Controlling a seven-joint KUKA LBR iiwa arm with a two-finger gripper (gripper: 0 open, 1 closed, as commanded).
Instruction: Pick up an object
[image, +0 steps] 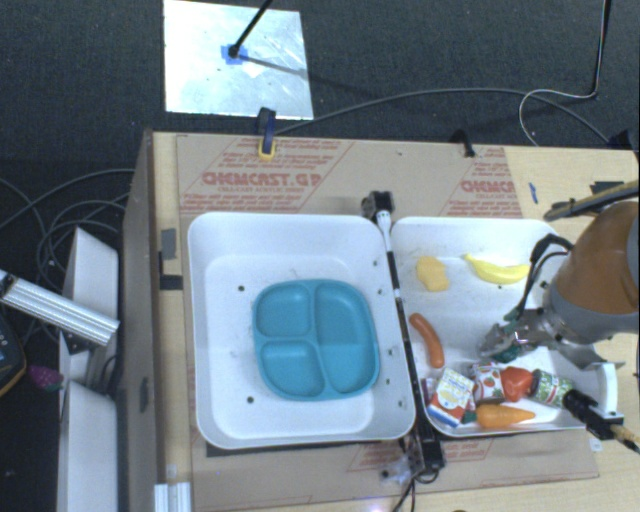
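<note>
The tool (505, 340) sits low in the right bin (455, 232), at the end of the arm (600, 290) with its orange band. How its jaws stand I cannot tell, since they read as a dark, blurred cluster, and nothing can be made out between them. Judging by that, the step in hand is the reach down toward a target, with no grasp yet made.

Closest to the tool, just below it, lies a small bottle (525, 384) with a red body and dark cap, on its side. Touching that are a red-and-white packet (487, 381) and, beside it, a carton (451, 392) with colourful print; an orange carrot (503, 415) lies just past them against the bin wall. Their print is too small to read. A red sausage (428, 340) lies out ahead of the tool. Further off are a yellow block (432, 274) and a banana (496, 268).

The next move likely calls for settling over one piece, probably the bottle, without snagging its crowded neighbours.

Beyond, the left bin (225, 250) holds a blue divided plate (316, 336). On the cardboard tabletop (290, 170), red lettering seems to read "CHEMCAST GP"
</note>
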